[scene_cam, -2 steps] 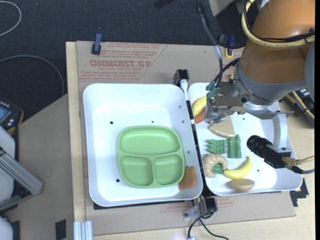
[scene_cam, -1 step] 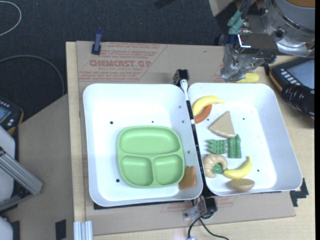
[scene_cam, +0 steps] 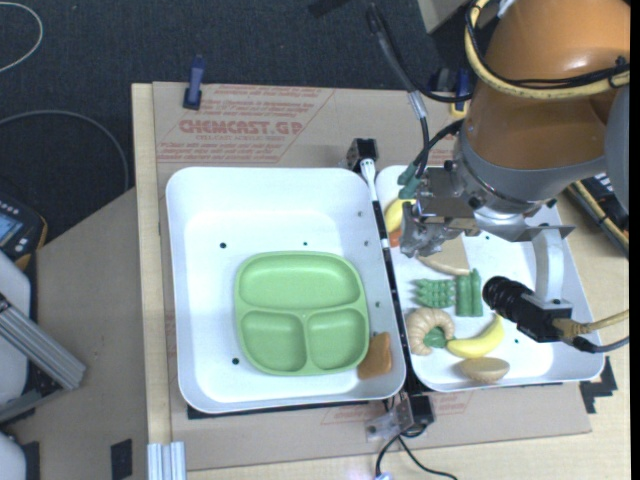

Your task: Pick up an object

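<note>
Camera view: two glossy white bins (scene_cam: 200, 298) sit side by side. The left one bears a matte green three-compartment tray (scene_cam: 300, 311) and a brown crust-like piece (scene_cam: 377, 356). The gripper (scene_cam: 432, 236) hangs over the right bin's far-left part; its grip cannot be told. Nearer lie ridged green pieces (scene_cam: 448, 294), a curved yellow banana (scene_cam: 477, 338), a tan croissant (scene_cam: 428, 325).

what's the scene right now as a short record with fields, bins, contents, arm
left bin: green divided plate, brown food piece at its lower right corner
right bin: banana, croissant, green ridged toys, tan oval piece, yellow item by the divider
arm: over the right bin's upper half
gripper: low over the right bin, grasp not visible
</note>
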`<state>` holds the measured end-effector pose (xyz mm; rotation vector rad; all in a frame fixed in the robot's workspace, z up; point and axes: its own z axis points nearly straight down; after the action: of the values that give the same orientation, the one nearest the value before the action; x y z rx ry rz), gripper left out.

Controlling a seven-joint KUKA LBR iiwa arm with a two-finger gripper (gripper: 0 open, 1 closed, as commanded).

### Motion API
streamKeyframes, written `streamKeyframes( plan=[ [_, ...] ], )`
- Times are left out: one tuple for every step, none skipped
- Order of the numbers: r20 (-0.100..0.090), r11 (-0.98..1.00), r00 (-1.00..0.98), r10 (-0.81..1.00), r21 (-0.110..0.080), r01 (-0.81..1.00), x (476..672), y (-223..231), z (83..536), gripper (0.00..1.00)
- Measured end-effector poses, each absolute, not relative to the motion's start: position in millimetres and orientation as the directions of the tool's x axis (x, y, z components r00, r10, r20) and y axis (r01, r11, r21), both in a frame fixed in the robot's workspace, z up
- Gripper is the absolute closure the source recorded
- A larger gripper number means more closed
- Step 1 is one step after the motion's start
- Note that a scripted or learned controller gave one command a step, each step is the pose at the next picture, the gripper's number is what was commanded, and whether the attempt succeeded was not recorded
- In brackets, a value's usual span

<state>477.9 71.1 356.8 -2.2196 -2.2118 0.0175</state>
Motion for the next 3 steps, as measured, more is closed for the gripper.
streamKeyframes(
  plan=[
    [-0.001, -0.007, 0.007, 1.000, 0.012, 1.000, 479.9, -3, 452, 1.00],
    [0.001, 0.005, -0.005, 1.000, -0.013, 1.000, 477.8, 73, 293, 1.00],
    [0.000, 0.001, -0.001, 1.000, 0.001, 1.000, 479.6, 70, 310, 1.00]
  ],
)
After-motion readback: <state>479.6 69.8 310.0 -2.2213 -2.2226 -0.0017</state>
